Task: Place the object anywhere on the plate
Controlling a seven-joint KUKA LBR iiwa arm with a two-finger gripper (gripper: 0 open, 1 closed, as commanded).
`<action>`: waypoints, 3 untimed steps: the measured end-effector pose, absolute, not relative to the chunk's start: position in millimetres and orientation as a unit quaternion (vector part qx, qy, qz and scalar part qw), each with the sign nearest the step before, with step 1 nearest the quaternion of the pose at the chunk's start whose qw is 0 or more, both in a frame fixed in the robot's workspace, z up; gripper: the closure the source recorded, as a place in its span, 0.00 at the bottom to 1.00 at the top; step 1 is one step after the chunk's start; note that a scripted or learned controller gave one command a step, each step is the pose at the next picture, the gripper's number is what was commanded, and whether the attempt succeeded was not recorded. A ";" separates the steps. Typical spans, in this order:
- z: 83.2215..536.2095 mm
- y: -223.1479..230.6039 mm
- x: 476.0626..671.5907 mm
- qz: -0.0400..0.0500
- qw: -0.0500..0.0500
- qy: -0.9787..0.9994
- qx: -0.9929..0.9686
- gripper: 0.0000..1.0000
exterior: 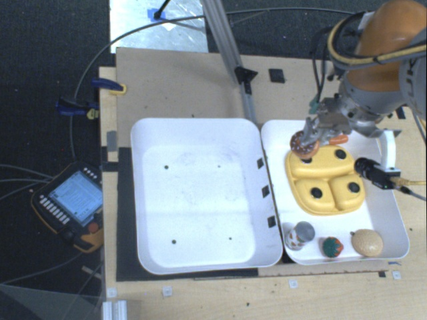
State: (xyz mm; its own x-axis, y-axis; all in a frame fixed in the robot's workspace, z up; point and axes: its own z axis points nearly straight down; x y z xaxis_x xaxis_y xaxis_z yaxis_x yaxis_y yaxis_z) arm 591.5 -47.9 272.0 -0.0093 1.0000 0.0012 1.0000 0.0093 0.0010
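The pincer [312, 137] hangs over the yellow plate's [327, 182] far-left edge, a brown donut [303, 145] beneath it; its grip I cannot tell. Three small things line the right bin's [393, 222] near wall.

Probably a robotics lab: teach pendant [70, 202], loose cables [87, 85], clamped plywood bench [180, 89].

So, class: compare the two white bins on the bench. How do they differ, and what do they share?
The left bin shows a bare white floor; the right bin holds a yellow sectioned plate and small objects along its near edge. The gripper hangs over the right bin, not over the left bin. Both are shallow, white and side by side.
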 end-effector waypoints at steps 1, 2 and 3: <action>265.9 -2.1 590.0 -0.001 0.000 -0.710 -0.704 1.00; 251.7 54.8 570.0 -0.001 0.001 -0.711 -0.703 1.00; 250.0 102.7 565.2 -0.001 0.000 -0.710 -0.704 1.00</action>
